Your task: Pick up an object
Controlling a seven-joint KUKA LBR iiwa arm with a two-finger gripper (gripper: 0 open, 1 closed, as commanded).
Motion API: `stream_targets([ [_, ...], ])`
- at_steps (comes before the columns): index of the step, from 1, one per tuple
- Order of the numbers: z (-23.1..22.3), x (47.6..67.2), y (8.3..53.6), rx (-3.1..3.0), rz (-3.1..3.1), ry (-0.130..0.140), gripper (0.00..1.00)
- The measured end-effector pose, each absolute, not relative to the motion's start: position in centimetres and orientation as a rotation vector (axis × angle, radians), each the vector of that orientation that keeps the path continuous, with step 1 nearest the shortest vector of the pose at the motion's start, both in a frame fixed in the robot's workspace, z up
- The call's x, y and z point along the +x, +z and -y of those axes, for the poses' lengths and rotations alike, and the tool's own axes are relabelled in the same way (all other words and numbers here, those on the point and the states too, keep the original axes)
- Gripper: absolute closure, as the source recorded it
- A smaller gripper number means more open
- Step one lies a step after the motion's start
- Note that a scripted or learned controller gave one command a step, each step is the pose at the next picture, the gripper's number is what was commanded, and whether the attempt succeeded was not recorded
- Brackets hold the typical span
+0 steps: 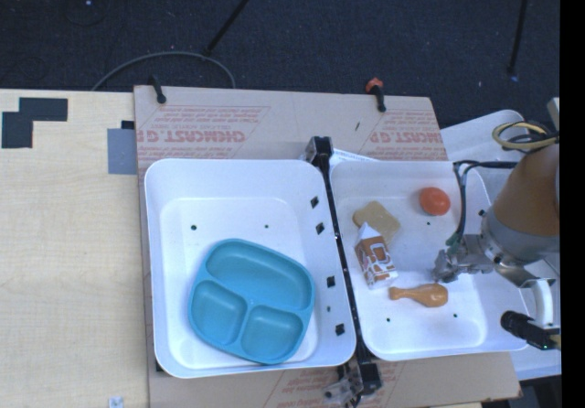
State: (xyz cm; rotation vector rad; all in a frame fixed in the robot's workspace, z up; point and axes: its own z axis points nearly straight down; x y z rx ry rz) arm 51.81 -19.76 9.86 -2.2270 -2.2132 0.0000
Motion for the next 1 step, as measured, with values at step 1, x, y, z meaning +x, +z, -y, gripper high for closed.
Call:
stream_targets([
  [1,20.66,51.54,14.49,-2.230,2.215,-0.001,1.00],
])
